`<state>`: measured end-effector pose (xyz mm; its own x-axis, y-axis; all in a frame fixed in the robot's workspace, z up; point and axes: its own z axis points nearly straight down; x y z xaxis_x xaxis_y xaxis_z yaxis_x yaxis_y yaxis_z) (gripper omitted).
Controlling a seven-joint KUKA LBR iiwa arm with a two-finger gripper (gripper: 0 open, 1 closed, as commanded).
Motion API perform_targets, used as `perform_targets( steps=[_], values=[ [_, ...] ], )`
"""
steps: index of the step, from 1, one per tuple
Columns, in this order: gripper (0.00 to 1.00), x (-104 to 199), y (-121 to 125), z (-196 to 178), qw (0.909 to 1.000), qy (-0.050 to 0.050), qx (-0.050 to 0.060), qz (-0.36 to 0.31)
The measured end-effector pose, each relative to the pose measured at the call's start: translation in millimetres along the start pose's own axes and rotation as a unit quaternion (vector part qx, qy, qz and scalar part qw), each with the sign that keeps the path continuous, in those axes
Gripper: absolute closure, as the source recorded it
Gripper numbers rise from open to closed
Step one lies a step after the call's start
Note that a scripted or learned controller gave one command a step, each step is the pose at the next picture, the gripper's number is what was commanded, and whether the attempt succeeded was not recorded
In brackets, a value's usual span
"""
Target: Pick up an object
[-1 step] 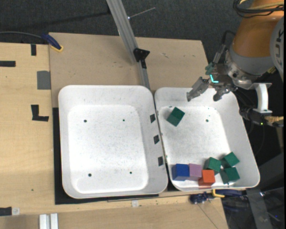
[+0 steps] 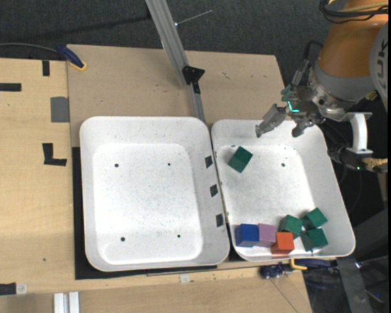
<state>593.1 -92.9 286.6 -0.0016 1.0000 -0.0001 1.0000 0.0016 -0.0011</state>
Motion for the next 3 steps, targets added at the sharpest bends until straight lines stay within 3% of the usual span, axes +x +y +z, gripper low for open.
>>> perform_targets(
  steps=[3],
  values=[
    [0.0,-2.2,-8.2,190.1,1.0,0.0,0.004,0.0]
  ],
)
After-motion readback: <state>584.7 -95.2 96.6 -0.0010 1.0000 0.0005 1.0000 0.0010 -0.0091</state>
